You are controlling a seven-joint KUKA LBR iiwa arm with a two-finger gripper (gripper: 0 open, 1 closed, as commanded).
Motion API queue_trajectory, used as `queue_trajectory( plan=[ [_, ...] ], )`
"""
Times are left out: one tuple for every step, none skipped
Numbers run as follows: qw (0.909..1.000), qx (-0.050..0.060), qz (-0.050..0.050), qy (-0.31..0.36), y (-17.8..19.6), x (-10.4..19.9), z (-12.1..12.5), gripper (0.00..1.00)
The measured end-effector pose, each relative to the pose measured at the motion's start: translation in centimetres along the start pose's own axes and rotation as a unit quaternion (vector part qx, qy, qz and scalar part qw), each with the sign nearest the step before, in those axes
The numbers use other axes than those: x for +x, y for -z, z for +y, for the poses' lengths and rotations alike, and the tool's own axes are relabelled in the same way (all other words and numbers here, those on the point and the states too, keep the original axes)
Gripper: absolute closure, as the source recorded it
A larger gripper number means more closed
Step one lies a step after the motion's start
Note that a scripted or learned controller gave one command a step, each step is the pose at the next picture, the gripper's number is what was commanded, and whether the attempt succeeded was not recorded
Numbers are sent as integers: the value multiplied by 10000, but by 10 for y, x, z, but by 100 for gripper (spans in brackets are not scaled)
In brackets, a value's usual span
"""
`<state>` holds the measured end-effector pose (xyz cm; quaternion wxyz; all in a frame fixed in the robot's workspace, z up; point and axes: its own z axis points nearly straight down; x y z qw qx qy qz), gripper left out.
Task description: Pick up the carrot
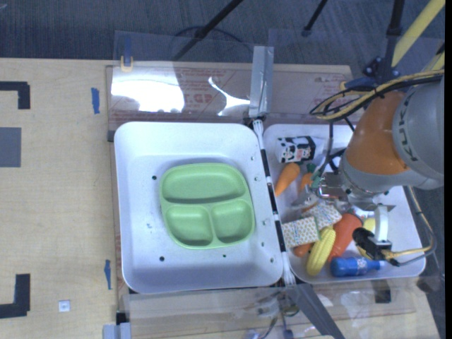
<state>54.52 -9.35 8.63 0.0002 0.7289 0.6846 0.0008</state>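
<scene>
the grey arm [413, 143] with its orange band reaches in from three o'clock and hangs over the right bin [409, 214]; the gripper [326, 189] is low among the toys near the bin's middle, and whether it is clenched or released cannot be told, as the wrist and clutter hide its tips; nothing can be seen grasped.

the carrot [286, 177] lies in the right bin's upper left part, at about nine o'clock from the gripper and just beside it, tilted with its narrow end toward seven o'clock; it rests close to the bin's left wall; at twelve o'clock from the carrot sits a black-and-white cow-patterned toy [296, 149].

toward six o'clock from the gripper lie a checkered cracker-like piece [300, 229], a yellow corn cob [322, 250], and an orange-red vegetable [344, 233] touching the corn; a blue bottle [355, 265] lies on its side along the bin's near wall at five o'clock.

the left bin [134, 189] holds a green divided plate [207, 203] at its centre, well apart from the arm.
</scene>
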Motion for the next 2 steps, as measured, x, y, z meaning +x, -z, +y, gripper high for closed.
queue_trajectory(
  plan=[
    [10000, -28, -7, -13, 11, -1, 2, 100],
    [9984, 5, -7, 558, 98, 42, 88, 100]
  ],
)
